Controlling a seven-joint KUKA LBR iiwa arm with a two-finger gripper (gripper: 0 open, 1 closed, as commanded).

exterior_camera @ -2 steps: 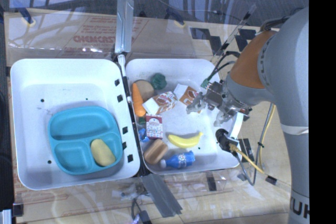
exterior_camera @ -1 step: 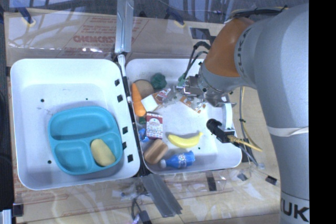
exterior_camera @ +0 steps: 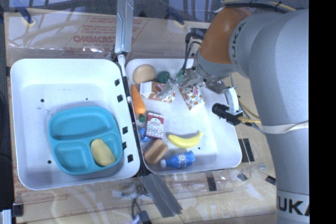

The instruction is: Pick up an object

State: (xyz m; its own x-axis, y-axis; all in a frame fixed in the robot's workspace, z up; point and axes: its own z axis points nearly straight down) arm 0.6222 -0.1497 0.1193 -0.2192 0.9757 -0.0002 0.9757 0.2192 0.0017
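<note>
Heads up: gripper sits low over the right bin's far clutter, jaw state I can't tell, so you risk snagging packet and green toy together.

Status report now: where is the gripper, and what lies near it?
Gripper low in right bin, far end. Beside it: small printed packets, green object. Grasp unconfirmed. Banana, carrot lie apart.

Fixed overhead camera (slanted) overlooks both bins.
</note>
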